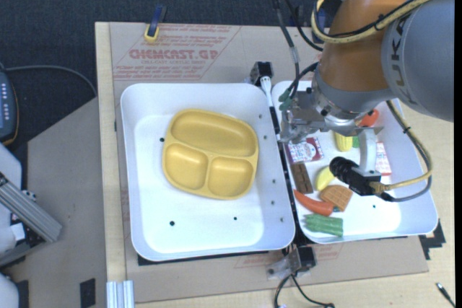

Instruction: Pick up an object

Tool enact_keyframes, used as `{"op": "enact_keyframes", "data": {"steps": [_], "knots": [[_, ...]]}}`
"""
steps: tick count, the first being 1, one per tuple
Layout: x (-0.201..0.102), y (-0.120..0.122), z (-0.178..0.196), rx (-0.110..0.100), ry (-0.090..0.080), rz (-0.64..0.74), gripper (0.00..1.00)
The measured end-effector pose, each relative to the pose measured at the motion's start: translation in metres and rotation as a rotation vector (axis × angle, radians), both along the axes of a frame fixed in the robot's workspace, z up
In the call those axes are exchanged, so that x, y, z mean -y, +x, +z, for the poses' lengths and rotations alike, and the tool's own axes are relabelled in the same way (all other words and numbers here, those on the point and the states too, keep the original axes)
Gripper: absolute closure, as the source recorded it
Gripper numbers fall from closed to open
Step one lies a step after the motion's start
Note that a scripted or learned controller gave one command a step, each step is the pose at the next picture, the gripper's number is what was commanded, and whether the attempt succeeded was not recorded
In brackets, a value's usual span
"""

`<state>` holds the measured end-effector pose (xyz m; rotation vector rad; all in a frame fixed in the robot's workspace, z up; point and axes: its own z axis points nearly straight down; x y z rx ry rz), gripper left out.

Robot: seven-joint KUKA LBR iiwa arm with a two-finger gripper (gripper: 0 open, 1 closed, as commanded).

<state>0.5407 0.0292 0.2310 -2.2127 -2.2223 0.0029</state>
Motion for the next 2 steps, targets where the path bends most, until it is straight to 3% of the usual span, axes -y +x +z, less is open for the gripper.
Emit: {"op": "enact_keyframes", "data": {"steps": [2], "knots": [[-0.005, 0.009, -0.01, 0.001, -0.002, -0.004, 1.0]]}}
